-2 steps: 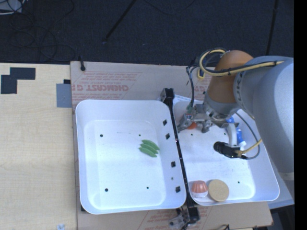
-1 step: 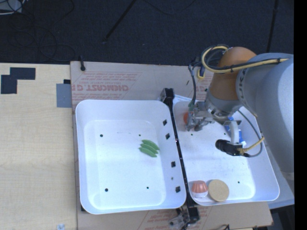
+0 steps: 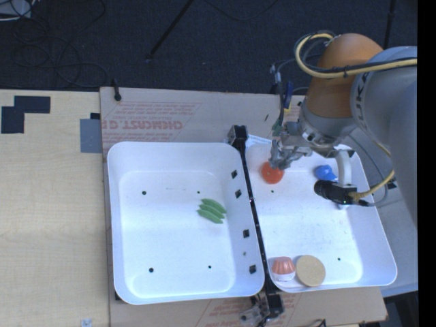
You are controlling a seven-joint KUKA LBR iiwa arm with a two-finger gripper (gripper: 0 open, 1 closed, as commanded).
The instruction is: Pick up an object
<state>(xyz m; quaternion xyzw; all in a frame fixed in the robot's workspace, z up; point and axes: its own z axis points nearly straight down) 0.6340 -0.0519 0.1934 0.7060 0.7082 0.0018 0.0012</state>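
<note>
Dark floor with loose cables lies behind the table (image 3: pixel 54 203), which carries two white bins divided by a black strip. Taking the right bin (image 3: pixel 371 254) as landmark: the pincer (image 3: pixel 279 162) hangs at its far left corner, directly over an orange ball (image 3: pixel 272 175); whether it is wide or closed I cannot tell. Nothing looks lifted, so the grasp and raise seem left to do. A blue piece (image 3: pixel 325 172) sits near the bin's far wall, a tan disc (image 3: pixel 310 270) by its near rim.
</note>
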